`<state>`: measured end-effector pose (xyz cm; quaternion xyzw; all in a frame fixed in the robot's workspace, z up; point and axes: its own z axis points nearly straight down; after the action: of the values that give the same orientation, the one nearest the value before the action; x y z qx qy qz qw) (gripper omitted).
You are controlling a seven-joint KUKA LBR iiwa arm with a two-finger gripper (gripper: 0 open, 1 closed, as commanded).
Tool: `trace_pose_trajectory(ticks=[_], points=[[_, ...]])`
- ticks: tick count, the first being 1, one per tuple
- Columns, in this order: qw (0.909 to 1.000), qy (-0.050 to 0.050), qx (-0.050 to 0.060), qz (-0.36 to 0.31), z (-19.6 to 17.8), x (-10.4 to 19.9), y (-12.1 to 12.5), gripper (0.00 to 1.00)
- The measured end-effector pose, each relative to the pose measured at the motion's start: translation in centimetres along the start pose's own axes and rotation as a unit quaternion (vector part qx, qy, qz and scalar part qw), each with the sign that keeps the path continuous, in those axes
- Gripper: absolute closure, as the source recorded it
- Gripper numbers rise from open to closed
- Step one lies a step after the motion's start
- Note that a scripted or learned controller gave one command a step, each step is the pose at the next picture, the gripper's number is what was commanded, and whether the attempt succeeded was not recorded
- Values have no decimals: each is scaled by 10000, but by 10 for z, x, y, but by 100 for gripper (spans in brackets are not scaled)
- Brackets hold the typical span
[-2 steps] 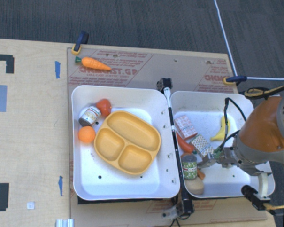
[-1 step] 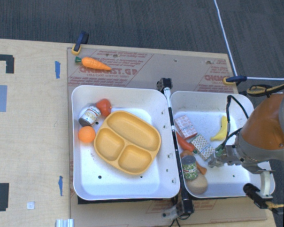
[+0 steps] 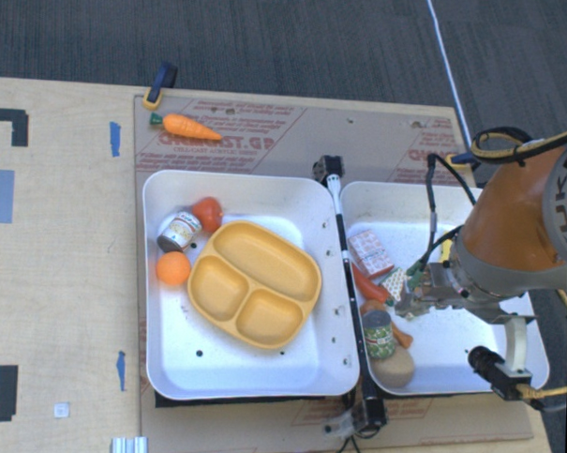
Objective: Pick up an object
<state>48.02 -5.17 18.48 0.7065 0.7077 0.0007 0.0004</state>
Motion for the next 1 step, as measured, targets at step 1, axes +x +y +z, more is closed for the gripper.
trace_pose_trajectory(ticks=[1], points=[[10000, -1, 0, 3, 0, 0, 0, 0]])
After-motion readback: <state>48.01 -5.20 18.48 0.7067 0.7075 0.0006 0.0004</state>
